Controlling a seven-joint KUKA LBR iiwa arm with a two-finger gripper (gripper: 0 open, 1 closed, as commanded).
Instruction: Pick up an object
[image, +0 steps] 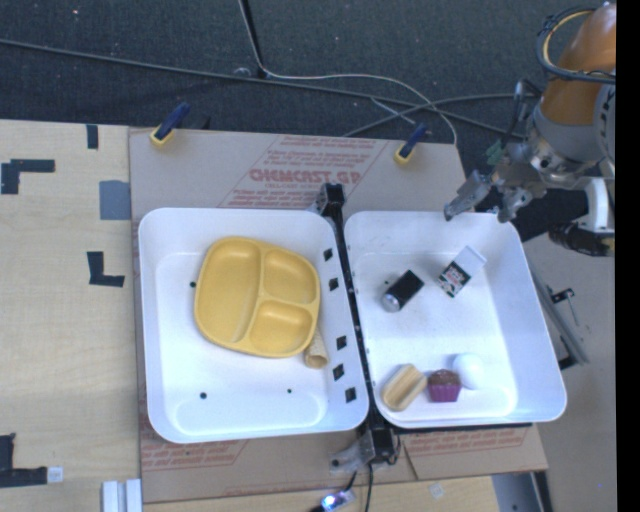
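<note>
Well, round-cornered yellow plastic divided plate (258, 297) w/ three compartments, left bin (160, 330).

yellow plate (258, 297), white bins (170, 400), black cylinder (402, 290), purple cupcake (444, 385)

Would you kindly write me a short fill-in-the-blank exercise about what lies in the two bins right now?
1. The yellow divided plate lies in the ____ bin of the camera view.
2. The black cylinder lies in the same bin as the purple cupcake, the ____ one.
3. The gripper hovers over the right bin's ____ corner, the one near the arm.
4. The number of compartments in the plate is ____.

Missing words: left; right; far; three
</note>
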